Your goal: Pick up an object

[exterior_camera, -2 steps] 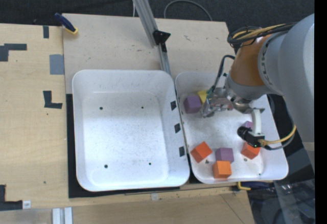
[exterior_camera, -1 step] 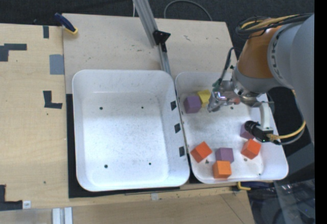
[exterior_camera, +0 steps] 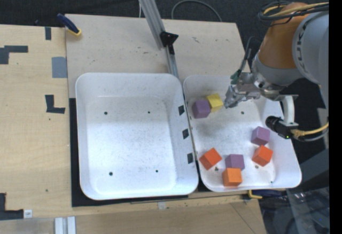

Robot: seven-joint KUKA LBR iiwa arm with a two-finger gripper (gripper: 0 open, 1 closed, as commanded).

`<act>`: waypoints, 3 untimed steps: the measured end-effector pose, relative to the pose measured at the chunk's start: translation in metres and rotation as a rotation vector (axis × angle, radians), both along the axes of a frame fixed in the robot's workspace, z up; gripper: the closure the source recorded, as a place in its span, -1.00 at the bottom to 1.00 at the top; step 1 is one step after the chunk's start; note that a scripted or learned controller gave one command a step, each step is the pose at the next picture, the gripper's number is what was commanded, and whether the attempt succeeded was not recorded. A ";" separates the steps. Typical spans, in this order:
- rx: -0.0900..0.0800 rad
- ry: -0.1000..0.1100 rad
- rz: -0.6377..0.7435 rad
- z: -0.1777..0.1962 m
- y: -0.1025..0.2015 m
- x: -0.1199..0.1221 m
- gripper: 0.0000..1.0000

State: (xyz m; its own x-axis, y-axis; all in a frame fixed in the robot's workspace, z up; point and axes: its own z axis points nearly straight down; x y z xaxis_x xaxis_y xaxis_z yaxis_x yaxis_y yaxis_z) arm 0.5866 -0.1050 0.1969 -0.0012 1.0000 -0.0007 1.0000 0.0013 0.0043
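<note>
Yellow cube (exterior_camera: 215,101), small, sits on the right white bin's (exterior_camera: 278,177) floor, touching a purple cube (exterior_camera: 201,108), unlifted. The gripper (exterior_camera: 232,100) hangs just right of it; grasp and lift remain; its opening I cannot tell.

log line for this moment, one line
arm: over right bin | gripper: beside yellow cube | purple cube: touching yellow | grasp: unconfirmed
</note>
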 end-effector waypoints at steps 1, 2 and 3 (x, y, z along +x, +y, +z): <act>0.003 0.003 0.006 0.016 0.056 0.008 1.00; 0.003 0.006 0.006 0.019 0.112 0.011 1.00; 0.003 0.005 0.007 0.022 0.171 0.020 1.00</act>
